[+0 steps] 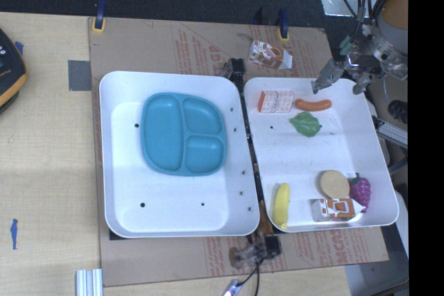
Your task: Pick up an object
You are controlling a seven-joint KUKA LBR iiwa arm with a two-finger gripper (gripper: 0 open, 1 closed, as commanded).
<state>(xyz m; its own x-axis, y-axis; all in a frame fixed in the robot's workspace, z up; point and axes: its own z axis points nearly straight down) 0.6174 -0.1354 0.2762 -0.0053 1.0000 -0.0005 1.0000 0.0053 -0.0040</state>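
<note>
At frame left you have a blue plastic divided plate [184, 133] in the left white bin [118, 211]. Right of it, the orange toy sausage [313, 105] lies in the right white bin [378, 149], upper part. The gripper [341, 82] hangs spread open, empty, upper right.

light: even, bright | shadows: soft | focus: slightly soft

Two white bins [173, 218] [374, 170] are counted. One blue divided plate [184, 133] is seen in the left bin. In the right bin are counted one sausage [313, 105], one green leaf [305, 124], one banana [281, 204], one bread slice [334, 184], one grape bunch [360, 190] and two small cartons [276, 102] [336, 209]; a third carton [270, 55] is seen outside.
</note>
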